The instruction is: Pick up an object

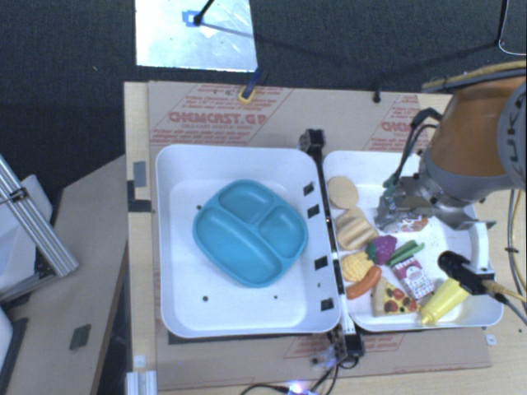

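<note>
Blue divided plate [249, 232] lay flat in left white bin [177, 179]; bins rested on brown protective sheet [214, 115] w/ red print. Shiny metal panel [195, 21] sat on dark floor beyond bench; aluminium rail [29, 220] at far left

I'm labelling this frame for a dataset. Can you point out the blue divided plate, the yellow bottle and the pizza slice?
blue divided plate [249, 231]: camera view, middle of the plate.
yellow bottle [442, 300]: camera view, its body.
pizza slice [390, 300]: camera view, its topped face.
</note>
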